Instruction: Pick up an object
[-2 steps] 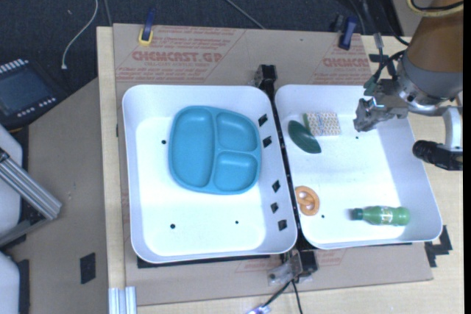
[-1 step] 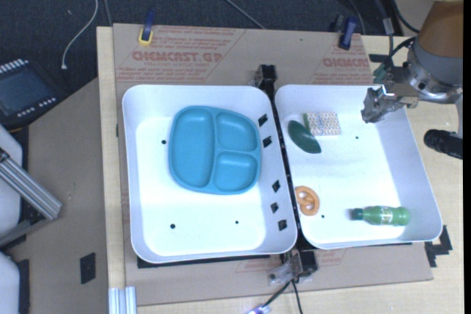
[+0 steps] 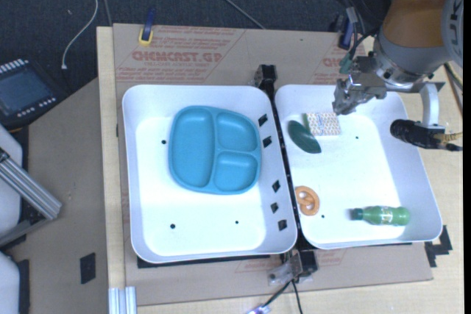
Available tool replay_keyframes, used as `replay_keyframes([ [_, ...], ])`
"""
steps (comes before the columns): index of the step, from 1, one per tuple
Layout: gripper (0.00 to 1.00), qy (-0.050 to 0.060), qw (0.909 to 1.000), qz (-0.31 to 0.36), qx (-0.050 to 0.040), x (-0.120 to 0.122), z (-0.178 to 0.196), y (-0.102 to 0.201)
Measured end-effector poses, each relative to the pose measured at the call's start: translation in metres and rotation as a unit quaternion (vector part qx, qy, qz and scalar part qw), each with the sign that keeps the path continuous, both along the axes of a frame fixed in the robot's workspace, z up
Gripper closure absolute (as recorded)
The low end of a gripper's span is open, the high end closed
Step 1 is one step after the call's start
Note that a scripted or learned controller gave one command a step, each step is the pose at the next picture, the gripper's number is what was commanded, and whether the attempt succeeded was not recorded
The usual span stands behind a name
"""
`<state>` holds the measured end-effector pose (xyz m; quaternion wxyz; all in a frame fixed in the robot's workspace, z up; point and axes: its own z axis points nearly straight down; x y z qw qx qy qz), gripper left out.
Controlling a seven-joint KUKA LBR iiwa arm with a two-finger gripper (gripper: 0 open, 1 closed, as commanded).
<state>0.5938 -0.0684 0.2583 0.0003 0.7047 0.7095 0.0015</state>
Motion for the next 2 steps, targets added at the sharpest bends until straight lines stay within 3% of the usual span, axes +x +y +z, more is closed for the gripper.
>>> replay_keyframes([
  [2,1.00,0.003,1.0000,-0.001,0.0002,0.011,-0.022,0.116],
])
